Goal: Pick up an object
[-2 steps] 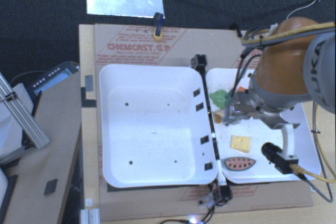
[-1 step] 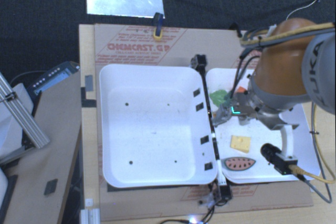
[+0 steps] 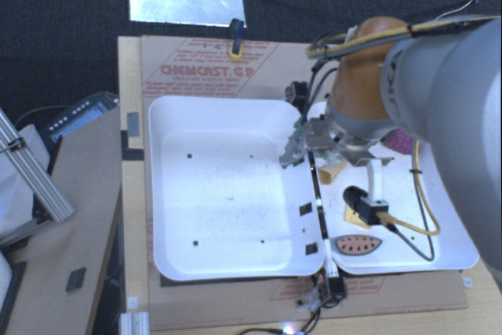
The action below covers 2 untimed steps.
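Grey-armed gripper (image 3: 298,147) hangs over the right bin's (image 3: 398,196) left rim, open or closed I cannot tell, while the watermelon slice (image 3: 358,245) lies by that bin's near rim, seemingly not yet picked.

I see left bin (image 3: 227,192) at 9 o'clock of right bin (image 3: 400,194), walls touching. In the right bin, slice-shaped toy (image 3: 358,245) lies at 7 o'clock. Wedge piece (image 3: 332,172) sits at its 11 o'clock, by the shared wall. Small item (image 3: 401,141) is at the wedge's 2 o'clock.
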{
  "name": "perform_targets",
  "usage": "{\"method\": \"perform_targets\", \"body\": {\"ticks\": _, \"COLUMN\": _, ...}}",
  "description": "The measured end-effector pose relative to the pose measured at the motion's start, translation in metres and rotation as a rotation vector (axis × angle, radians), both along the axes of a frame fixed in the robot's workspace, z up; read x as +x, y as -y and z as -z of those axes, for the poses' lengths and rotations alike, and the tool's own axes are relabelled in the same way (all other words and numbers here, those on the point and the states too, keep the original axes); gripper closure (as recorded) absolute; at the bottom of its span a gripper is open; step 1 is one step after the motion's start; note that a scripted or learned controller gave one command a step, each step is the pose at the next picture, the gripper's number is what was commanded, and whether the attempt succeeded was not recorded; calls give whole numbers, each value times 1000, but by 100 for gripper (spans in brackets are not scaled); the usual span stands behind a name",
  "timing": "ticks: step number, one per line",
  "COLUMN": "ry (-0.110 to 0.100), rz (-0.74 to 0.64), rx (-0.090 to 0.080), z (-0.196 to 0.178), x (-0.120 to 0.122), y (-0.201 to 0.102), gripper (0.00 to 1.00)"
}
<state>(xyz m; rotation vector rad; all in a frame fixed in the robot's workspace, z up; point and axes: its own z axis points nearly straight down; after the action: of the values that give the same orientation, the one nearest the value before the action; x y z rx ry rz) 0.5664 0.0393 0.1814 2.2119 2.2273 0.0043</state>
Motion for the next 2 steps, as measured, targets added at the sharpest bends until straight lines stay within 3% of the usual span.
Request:
{"method": "perform_targets", "body": {"ticks": 1, "ry": 17, "rz": 4, "rx": 0, "z": -227, "x": -20, "y": 35, "gripper": 0}}
{"method": "perform_targets", "body": {"ticks": 2, "ry": -18, "rz": 3, "rx": 0, "z": -37, "x": -49, "y": -5, "gripper": 0}}
